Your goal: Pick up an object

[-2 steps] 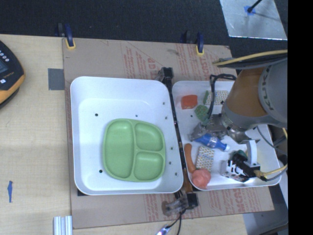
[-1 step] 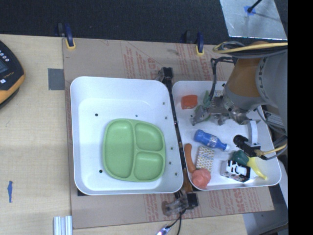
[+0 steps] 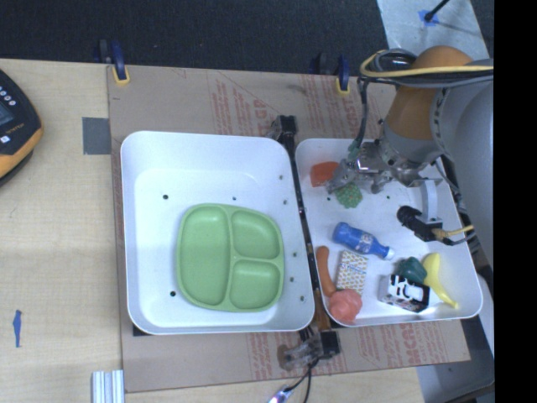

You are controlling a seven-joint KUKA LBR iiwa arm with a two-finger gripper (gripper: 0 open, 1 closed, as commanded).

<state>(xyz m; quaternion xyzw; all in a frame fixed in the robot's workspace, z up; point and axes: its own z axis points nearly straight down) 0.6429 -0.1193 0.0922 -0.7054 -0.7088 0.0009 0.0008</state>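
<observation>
Gripper low in right bin, near its far-left corner; can't tell finger state. Green broccoli right at the tips, red piece just left by the rim. Bottle nearer cam, open floor btwn.

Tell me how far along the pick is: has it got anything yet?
Done: the gripper is down in the right bin, at its far end, by the green leafy piece and the orange-red item. In hand: nothing is seen between its fingers, so no grasp is confirmed. Left: closing on a thing and lifting. The blue bottle, banana and the rest lie in the bin.
</observation>
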